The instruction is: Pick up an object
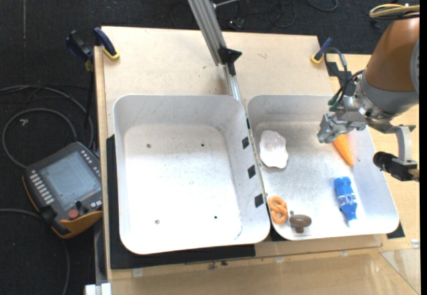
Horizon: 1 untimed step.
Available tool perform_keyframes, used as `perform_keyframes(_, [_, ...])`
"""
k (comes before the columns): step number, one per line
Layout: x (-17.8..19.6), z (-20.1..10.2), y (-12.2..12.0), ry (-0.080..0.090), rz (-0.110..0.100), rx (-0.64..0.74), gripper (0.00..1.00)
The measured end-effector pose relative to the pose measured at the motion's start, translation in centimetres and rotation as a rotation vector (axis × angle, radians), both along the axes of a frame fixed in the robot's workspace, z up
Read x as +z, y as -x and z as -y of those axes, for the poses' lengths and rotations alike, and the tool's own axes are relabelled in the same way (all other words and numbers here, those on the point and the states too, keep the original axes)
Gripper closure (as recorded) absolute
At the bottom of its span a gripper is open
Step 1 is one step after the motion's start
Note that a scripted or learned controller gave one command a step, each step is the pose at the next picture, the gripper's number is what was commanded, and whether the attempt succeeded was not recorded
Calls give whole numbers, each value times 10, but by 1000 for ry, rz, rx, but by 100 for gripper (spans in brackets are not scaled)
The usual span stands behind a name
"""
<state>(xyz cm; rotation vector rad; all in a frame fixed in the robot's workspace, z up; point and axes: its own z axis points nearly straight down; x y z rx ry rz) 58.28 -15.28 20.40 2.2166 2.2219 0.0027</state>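
Reaching into the right bin (373,217) near its far right corner, the gripper (331,129) hangs just beside an orange carrot-shaped piece (345,149). You cannot tell from this slant how wide the hand stands or whether it grips anything, so count the pick as not yet done. Your other candidates: a glossy white lump (273,150) by the left wall, a ridged blue toy (344,199) toward the right edge, and a twisted pretzel (277,208) and a brown mushroom-like piece (300,222) in the near left corner.

Orange obj (344,149) partly under gripper (329,132).
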Motion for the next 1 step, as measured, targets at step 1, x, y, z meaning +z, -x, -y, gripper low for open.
perform_keyframes(1, [-4, -57, 3, -4, -5, 6, 100])
